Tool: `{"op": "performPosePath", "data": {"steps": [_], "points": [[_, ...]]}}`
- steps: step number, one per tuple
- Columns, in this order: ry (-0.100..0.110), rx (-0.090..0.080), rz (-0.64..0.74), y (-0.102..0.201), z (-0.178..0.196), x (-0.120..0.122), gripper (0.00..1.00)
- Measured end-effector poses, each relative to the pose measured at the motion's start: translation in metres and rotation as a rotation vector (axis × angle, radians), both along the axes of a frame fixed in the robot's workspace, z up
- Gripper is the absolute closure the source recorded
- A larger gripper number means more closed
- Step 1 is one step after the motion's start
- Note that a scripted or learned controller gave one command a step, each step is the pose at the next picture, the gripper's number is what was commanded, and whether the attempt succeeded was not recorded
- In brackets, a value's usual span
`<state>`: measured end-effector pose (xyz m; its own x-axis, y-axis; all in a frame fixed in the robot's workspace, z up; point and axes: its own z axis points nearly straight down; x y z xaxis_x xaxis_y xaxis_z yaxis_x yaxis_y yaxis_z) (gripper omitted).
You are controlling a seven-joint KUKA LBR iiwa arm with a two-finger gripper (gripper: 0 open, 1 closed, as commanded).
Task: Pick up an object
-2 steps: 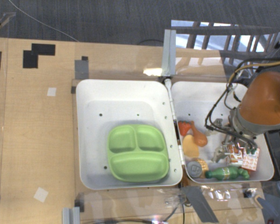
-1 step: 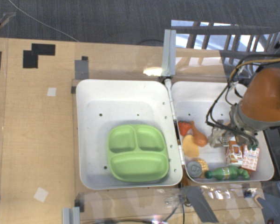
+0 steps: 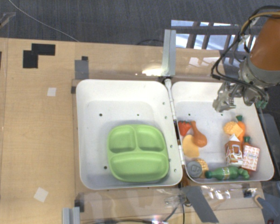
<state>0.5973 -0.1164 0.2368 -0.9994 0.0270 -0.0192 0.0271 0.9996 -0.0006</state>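
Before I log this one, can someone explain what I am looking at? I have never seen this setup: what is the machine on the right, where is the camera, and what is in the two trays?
The machine is a robot arm, grey with an orange band, reaching in from the right. Its two-finger gripper hangs over the upper part of the right bin; I see nothing between its fingers.

The single camera is fixed above the bench and looks down at a slant on two shallow white bins set side by side.

The left bin holds a green divided plate. The right bin holds small toy groceries: a chicken drumstick, a green bottle, a small carton and a few more pieces crowded near the lower and right walls. The job is simply to pick one up.
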Motion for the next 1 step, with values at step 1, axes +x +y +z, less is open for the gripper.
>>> {"op": "performPosePath", "data": {"steps": [1], "points": [[0.006,0.003,-0.132,0.0188,0.0709,0.0498,1.00]]}}
